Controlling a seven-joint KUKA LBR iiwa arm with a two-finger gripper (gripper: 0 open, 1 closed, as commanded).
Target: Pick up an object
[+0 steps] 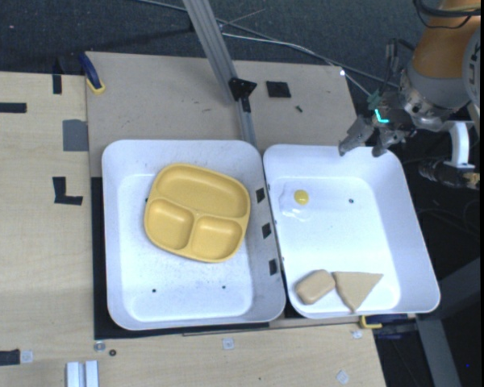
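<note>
- The end effector [361,145] hangs over the right bin's [411,240] far rim, fingers spread, gripping nothing.
- A small yellow object [301,197] lies nearby, bare floor around it; two tan pieces [337,286] lie at the near wall.

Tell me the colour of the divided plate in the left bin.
Yellow; the divided plate shows in the camera view.

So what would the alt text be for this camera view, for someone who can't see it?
A robot arm's gripper hovers open, holding nothing, over the far edge of the right white bin, which holds a small yellow piece and two tan blocks near its front. The left white bin holds a yellow divided plate.
</note>
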